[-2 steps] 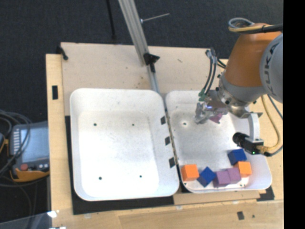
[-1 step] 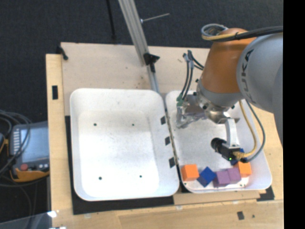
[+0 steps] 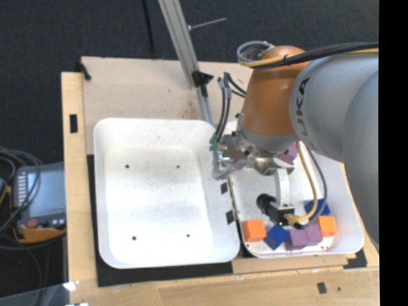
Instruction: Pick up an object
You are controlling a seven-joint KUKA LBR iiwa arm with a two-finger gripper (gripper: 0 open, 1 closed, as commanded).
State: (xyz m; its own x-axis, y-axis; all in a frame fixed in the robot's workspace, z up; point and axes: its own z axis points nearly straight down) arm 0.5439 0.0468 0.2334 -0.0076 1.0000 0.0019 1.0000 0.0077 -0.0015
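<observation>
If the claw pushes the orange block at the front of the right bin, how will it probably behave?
The orange block looks like a flat-faced cube, so it would probably slide, not roll. It looks small and solid, so probably light and stiff. The blue block sits against it, so a push that way may move both.

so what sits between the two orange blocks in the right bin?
In the camera view, a blue block and purple blocks lie between the left orange block and the right orange block.

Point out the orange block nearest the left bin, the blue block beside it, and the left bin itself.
orange block [image 3: 254, 230]: camera view, middle of its top face.
blue block [image 3: 276, 236]: camera view, middle of its visible top.
left bin [image 3: 156, 183]: camera view, bare floor at its centre.
</observation>
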